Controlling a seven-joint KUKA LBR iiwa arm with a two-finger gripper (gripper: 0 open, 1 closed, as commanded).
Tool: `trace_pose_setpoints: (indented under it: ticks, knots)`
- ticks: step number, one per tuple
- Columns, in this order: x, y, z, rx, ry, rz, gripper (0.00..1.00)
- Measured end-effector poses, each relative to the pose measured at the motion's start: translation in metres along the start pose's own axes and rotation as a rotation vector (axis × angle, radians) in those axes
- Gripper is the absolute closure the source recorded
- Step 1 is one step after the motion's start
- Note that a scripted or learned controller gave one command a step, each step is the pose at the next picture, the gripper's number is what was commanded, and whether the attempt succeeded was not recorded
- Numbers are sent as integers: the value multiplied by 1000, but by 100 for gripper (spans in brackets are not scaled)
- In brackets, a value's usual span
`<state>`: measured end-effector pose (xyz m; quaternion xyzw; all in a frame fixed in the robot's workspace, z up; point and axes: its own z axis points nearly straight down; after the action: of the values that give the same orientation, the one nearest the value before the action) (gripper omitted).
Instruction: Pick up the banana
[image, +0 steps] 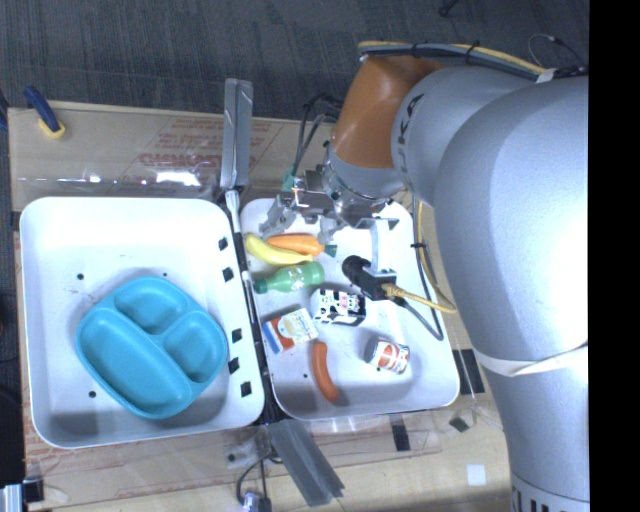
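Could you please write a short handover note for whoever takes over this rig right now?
Gripper: over the far end of the right bin, above the banana; finger state unclear.
Banana: lying in the right bin beside the carrot, with the green bottle next to it.
Blue tray: in the left bin.
Done: nothing lifted.
Left: grasp and raise the banana.

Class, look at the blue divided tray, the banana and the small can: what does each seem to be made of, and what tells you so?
Blue tray: likely moulded plastic, smooth with an even colour and soft sheen.
Banana: probably a plastic toy, uniformly yellow and glossy; real fruit cannot be excluded.
Can: apparently metal, with a pale shiny end and a printed red label.
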<state>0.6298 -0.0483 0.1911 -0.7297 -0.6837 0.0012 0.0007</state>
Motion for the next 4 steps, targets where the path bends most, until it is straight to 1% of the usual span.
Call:
trace_pose_setpoints:
  ticks: [1,2,3,4]
  knots:
    - [13,26,-1,0,0,19,0]
    - [26,25,0,2,1,-11,0]
    - [26,25,-10,4,1,-16,100]
    - [-32,-61,0,1,1,-75,100]
